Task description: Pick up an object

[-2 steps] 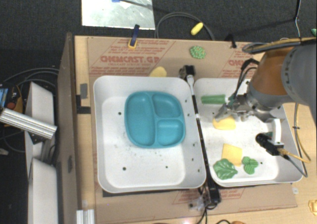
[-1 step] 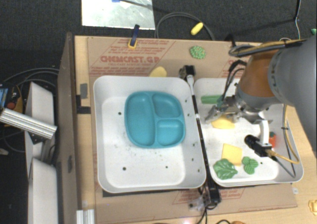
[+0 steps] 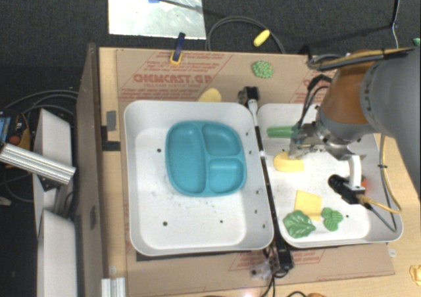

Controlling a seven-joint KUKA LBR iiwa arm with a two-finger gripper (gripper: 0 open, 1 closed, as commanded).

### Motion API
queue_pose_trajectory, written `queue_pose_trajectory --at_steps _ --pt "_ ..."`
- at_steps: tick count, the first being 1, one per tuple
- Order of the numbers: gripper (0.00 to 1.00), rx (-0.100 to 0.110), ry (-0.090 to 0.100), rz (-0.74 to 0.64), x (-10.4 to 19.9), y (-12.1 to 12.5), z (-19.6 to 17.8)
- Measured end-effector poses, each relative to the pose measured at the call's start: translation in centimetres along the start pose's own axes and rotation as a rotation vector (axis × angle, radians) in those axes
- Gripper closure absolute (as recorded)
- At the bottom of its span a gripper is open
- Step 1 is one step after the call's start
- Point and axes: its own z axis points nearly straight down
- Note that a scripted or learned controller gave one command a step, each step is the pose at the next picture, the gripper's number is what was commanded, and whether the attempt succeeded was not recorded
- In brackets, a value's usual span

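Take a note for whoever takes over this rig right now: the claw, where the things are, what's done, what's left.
Claw: low in the right bin, just above a yellow piece; I cannot tell whether it grips it.
Things: the right bin also holds a green stick, a yellow block, a green leaf and a small green piece. The left bin holds a blue plate.
Done: no thing seen lifted.
Left: grasp and lift one thing, probably the yellow piece, as it lies nearest.

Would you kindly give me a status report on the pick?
Gripper low in right bin, over yellow piece. Hold unconfirmed. Green stick close beside.
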Motion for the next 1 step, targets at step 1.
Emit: queue_pose_trajectory --at_steps 1 --pt "1.00 -0.002 -0.004 0.008 -6.87 0.19 -12.15"
